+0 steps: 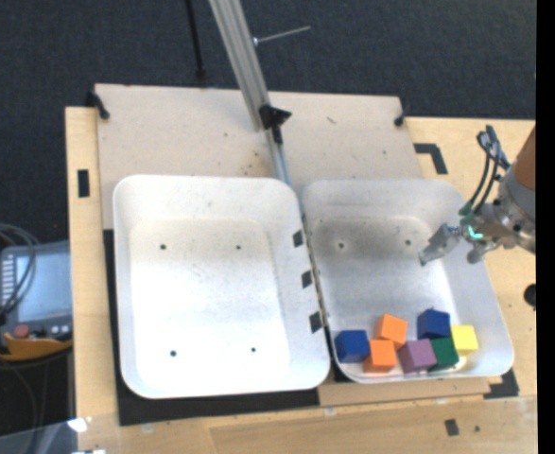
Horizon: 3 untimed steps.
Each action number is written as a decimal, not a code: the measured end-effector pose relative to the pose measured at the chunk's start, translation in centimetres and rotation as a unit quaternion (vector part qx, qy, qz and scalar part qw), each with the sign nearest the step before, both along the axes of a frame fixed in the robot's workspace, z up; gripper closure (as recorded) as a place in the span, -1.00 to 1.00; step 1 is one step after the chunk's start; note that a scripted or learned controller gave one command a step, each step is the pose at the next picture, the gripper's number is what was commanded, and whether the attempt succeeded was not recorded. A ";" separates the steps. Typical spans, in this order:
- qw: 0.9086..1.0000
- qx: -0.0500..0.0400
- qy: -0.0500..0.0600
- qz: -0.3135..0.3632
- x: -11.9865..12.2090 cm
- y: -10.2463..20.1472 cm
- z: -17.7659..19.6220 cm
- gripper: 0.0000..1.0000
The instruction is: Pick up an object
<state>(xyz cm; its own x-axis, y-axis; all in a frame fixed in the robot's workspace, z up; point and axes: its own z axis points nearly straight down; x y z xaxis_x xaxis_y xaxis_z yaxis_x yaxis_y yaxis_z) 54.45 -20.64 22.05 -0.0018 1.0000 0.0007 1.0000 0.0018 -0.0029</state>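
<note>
Gripper (444, 244) hovers above the right bin (353, 206), its opening impossible to judge (too small and blurred). Blocks (409, 343) huddle in that bin's near corner, touching. Best target is the blue block (353, 345), outermost, with bare floor leftward; the near wall (390, 378) crowds the rest.

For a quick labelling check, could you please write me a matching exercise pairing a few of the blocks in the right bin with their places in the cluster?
Things:
1. yellow block
2. purple block
3. green block

Places in the right bin:
A. between the purple and yellow blocks
B. right end of the cluster
C. between an orange block and the green block

Pairs: 1-B, 2-C, 3-A
</note>
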 end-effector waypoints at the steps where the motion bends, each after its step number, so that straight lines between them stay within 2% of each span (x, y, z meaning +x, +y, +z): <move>1: 1.000 0.000 -0.002 0.000 0.1 0.0 0.2 -1.00; 3: 1.000 -0.001 0.001 -0.001 1.9 0.0 -10.7 -1.00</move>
<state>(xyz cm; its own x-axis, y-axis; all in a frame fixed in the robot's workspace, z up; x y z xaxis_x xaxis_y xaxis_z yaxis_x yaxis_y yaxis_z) 56.32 -20.67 11.39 0.0003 1.0000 -0.0006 1.0000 -0.0003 -0.0040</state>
